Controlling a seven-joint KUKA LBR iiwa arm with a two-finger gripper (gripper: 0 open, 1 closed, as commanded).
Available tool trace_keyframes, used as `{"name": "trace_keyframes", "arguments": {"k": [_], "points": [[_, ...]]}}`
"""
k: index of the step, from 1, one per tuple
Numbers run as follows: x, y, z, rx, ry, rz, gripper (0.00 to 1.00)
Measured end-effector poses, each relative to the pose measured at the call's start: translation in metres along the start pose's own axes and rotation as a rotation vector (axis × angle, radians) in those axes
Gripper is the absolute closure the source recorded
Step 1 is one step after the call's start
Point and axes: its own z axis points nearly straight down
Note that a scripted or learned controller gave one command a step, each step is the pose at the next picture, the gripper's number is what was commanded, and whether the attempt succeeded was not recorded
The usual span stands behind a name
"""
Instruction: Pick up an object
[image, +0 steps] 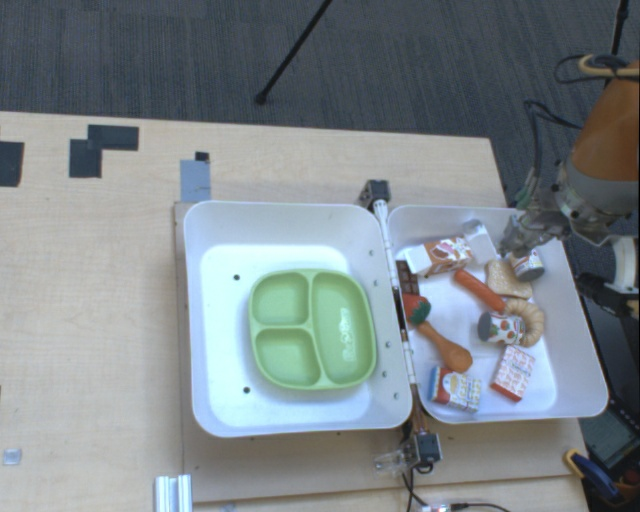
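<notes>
i cannot tell if the fingers are open or shut. the gripper (524, 240) is at the upper right of the frame, low over the top right corner of the right bin (590, 385), and it looks blurry. a small silver can (529, 265) sits right below it, touching or almost touching.

at the bottom of the right bin there is a small carton (457, 389) with red and blue on it, and a red and white box (513, 374) lies to its right. a bit higher, a brown toy drumstick (447, 346) lies slanted, with a red and green toy (416, 307) at its upper end. a grey and white toy (498, 327) sits next to a curved piece of bread (533, 317). above them is an orange carrot (480, 290), lying slanted. a snack pack (447, 256) lies near the top of the bin.

the left bin (215, 330) holds a green tray (311, 329) with three parts. both bins sit on a light wood bench (90, 330).
</notes>
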Motion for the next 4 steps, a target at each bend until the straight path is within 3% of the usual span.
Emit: {"name": "trace_keyframes", "arguments": {"k": [1,2,3,4], "points": [[0.0,-0.001,0.001,0.002,0.0,0.001,0.0],[-0.003,0.024,0.123,-0.004,-0.001,-0.001,0.0],[-0.004,0.026,0.111,-0.008,-0.004,-0.004,1.0],[-0.004,0.026,0.111,-0.008,-0.004,-0.004,0.0]]}}
